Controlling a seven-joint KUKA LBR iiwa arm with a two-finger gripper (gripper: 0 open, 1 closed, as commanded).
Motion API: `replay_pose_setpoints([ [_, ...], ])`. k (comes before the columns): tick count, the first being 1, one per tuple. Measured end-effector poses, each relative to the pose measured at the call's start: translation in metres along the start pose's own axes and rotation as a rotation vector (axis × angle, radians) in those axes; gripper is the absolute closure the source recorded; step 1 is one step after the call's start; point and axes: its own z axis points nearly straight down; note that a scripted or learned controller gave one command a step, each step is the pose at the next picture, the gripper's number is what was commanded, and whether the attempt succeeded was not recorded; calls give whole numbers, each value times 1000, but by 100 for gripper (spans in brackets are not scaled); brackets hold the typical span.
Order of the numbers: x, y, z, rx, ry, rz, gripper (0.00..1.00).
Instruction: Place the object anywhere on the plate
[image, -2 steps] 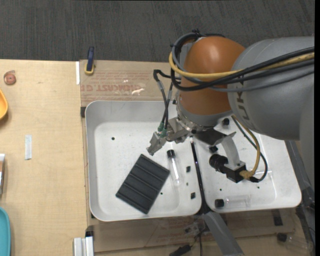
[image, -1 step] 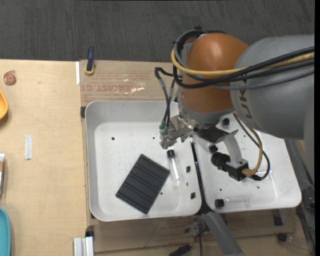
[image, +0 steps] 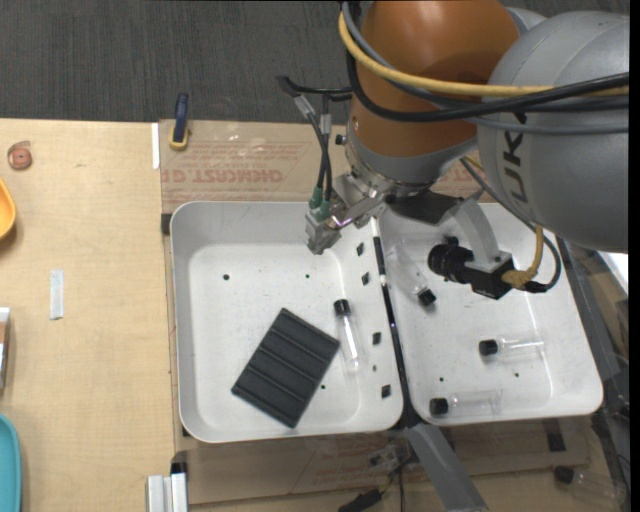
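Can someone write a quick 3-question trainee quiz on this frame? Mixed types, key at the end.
1. True or false: the black ribbed plate lies in the right bin.
2. Multiple choice: the clear tube with a black cap nearest the plate lies
A. on top of the plate
B. in the left bin, off the plate, toward the divider between the bins
C. on the wooden bench
3. Short answer: over which bin does the gripper hang, and at which end?

Key
1. False; it lies in the left bin.
2. B
3. The left bin, near its far edge, close to the divider.
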Motion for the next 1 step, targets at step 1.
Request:
replay_pose_setpoints([
  [1, -5, 60, -70, -3, -1, -257, 100],
])
